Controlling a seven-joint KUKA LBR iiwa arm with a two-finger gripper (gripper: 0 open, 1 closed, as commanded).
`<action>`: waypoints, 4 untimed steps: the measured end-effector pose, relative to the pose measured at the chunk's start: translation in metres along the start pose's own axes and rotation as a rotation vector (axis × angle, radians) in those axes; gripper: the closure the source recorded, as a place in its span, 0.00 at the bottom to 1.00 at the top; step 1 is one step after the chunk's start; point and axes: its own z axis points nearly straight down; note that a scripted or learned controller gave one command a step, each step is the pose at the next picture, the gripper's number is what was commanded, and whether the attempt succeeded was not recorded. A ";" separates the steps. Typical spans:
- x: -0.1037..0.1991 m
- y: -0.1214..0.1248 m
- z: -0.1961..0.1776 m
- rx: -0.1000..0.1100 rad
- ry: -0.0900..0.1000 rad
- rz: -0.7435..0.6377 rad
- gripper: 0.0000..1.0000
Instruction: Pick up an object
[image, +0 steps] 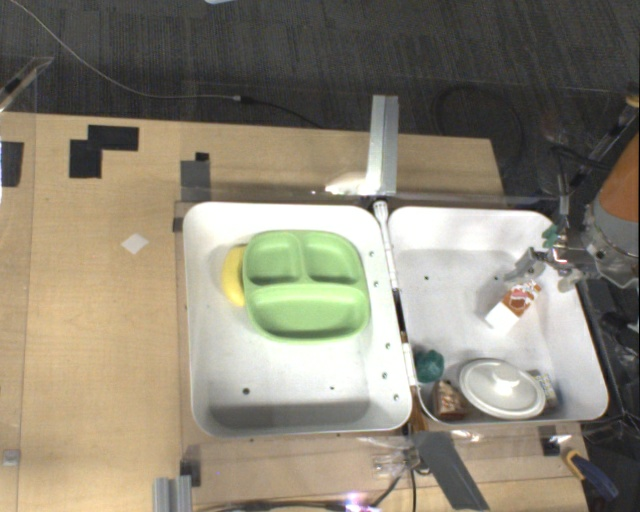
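My gripper (546, 264) hangs over the right edge of the right bin (440, 250), at the end of the grey arm with the orange band (618, 196). Just below and left of it lies a small white and red packet (511, 303); whether the two touch cannot be made out. At the front of that bin sit a white round bowl (503, 388), a teal object (429, 365) and a brown object (449, 401). In the left bin (280, 400) a green divided plate (304, 283) rests partly over a yellow object (232, 277).
A metal post (384, 140) stands behind the divider between the bins. Cables run across the dark floor at the back and right. The wooden bench (90, 330) stretches out to the left of the bins.
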 end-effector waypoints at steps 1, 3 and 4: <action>-0.001 0.025 0.043 -0.001 0.000 -0.098 0.00; 0.059 -0.033 0.013 -0.003 0.001 -0.434 0.00; 0.100 -0.044 0.076 -0.002 0.001 -0.909 0.00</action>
